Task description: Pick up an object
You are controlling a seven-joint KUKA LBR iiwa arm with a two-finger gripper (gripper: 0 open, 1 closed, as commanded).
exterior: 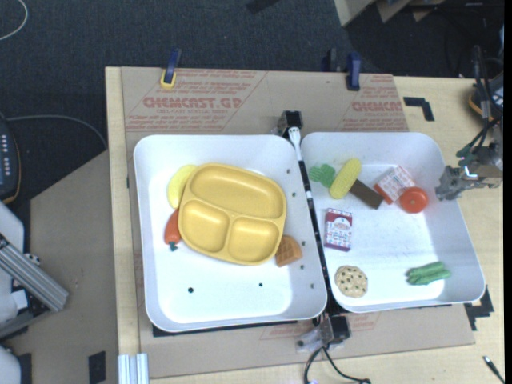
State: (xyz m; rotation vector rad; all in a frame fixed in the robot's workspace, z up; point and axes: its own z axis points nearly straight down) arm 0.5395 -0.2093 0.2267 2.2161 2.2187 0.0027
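The right bin (456,238) holds a green toy (322,174), a yellow corn cob (346,178), a brown block (368,194), a red-and-white carton (393,182), a red tomato (414,201), a small red box (338,229), a cookie (350,280) and a green bean pod (428,274). My gripper (458,180) hangs at the bin's right rim, just right of the tomato. It touches none of the objects.
The left bin (152,278) carries a yellow divided plate (232,213), with a yellow piece (179,184) and a red-orange piece (172,230) at its left edge. A brown waffle-like piece (288,251) lies at the plate's lower right. Clamps and cables line the bench edges.
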